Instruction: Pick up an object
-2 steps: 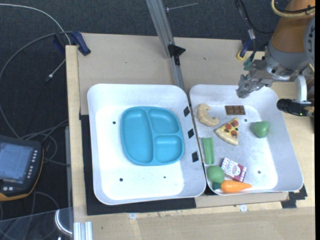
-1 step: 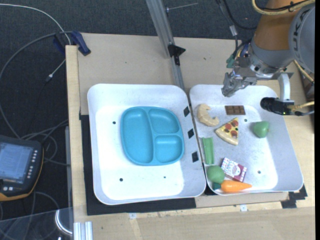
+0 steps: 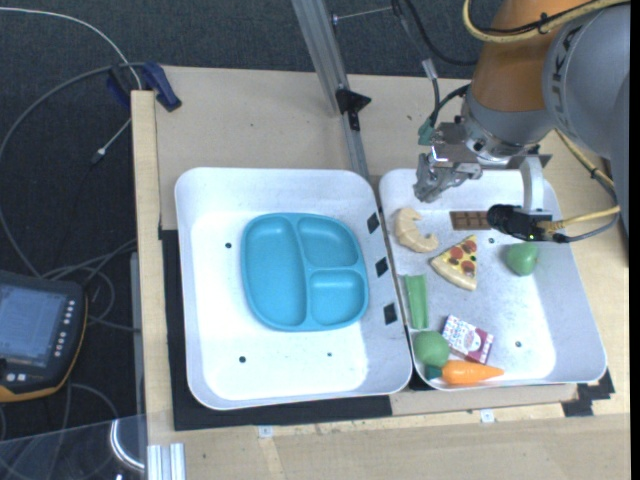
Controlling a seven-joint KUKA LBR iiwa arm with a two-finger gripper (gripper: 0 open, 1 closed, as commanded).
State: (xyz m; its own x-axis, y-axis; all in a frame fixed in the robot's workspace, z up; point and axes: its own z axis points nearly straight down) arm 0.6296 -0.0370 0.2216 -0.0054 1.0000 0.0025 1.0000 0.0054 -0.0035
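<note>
Toy food in rt bin: croissant [image 3: 412, 229] just below pincer [image 3: 432, 184], pizza slice [image 3: 458, 262] lower rt; pincer state unclear, can't tell.

- The grey robot arm with its orange band [image 3: 530, 28] runs off the top and right edges of the frame, so its upper links go unseen.
- The two-finger metal gripper [image 3: 436, 180] hangs over the far edge of the right-hand shallow white bin [image 3: 575, 313]; its fingertips are too small and dark to tell whether they stand apart or closed.
- A flat brown chocolate-bar toy [image 3: 466, 220] is partly covered at its right end by a black fitting [image 3: 515, 221].
- The print on the small pink-and-white packet [image 3: 467, 338] is too fine to read.
- A black handheld controller with a grey screen [image 3: 35, 333] is cut off by the left edge.
</note>
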